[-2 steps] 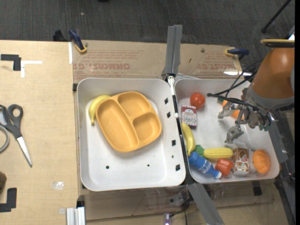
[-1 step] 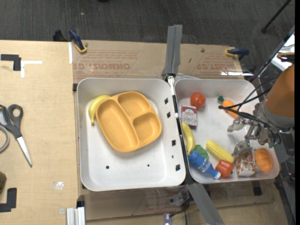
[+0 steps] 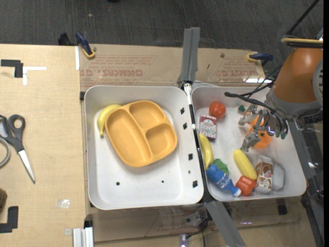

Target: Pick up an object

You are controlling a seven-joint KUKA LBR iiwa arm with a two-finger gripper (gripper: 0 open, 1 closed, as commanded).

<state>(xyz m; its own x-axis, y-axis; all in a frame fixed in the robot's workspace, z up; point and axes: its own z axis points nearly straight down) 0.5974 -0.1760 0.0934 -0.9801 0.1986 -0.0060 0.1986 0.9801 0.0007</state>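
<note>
Two bins: side by side on the bench, the left bin (image 3: 97,189) and the right bin (image 3: 293,189), listed here from the near edge back.
Near row, right bin: a blue bottle (image 3: 222,179), a red-orange piece (image 3: 245,185) and a carton (image 3: 264,176) lie close together by the front wall.
Corn (image 3: 244,163): just behind them, lying at a slant; likely light, hard plastic, ribbed, so it should not slip much; best taken across its middle.
Banana (image 3: 205,149): along the inner wall, with a green piece (image 3: 220,165) at its near end.
Gripper (image 3: 253,136): low over the right bin's middle, above an orange thing (image 3: 263,141) that it partly hides; what that is I cannot say.
Jaws: whether open or shut I cannot tell, and nothing is plainly between them.
Box (image 3: 207,126): small and red, flat sides, easy to pinch.
Tomato (image 3: 217,109): farthest back, round and smooth, likely to roll from a pinch.
Left bin: an orange plate (image 3: 141,133) rests partly on a second banana (image 3: 105,116).
Likely pick: the orange thing, being right under the gripper.
</note>
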